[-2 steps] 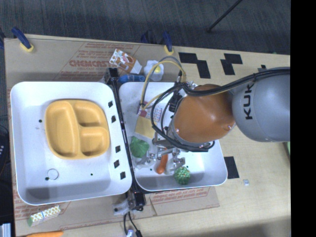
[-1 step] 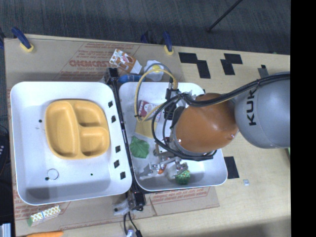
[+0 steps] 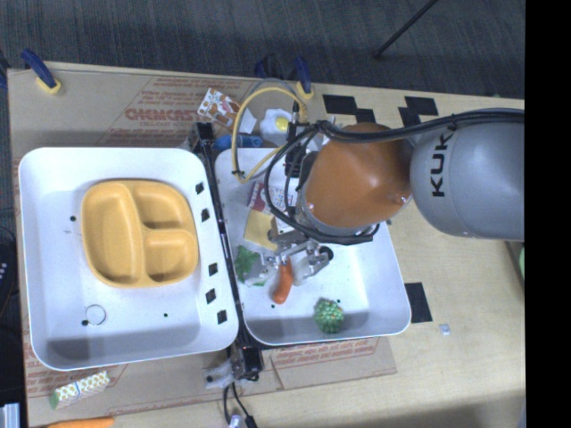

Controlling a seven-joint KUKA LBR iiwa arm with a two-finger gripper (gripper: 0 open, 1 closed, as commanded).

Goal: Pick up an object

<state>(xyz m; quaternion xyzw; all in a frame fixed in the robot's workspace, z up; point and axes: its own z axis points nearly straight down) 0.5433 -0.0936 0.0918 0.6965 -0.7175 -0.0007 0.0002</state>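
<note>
A: Arm (image 3: pixel 464 176) is in over the right bin (image 3: pixel 385 279), gripper (image 3: pixel 299 261) low near the bin's middle. Can't tell how far the fingers are spread from here, the wrist and cable loops cover most of it. Nothing visibly between them.

B: What's it going for?

A: My guess is the small orange carrot-like piece (image 3: pixel 283 284), right under the gripper, just toward the near edge. A green leafy piece (image 3: pixel 247 264) sits close beside it, toward the divider side.

B: Tips for the grab?

A: Straddle the carrot across its narrow width, not end to end. Come straight down so the leafy bit isn't caught. Confirm it sits between the fingers before lifting.

B: Rest of that bin?

A: Yellow wedge, cheese-like (image 3: pixel 259 230), next to the gripper toward the far side. Bumpy green ball (image 3: pixel 328 315) near the near edge, well apart from the carrot.

B: Left bin?

A: Left bin (image 3: pixel 36 239) holds a yellow divided tray (image 3: pixel 138 232), three compartments, nothing visible in them, sitting slightly toward the far edge.
</note>
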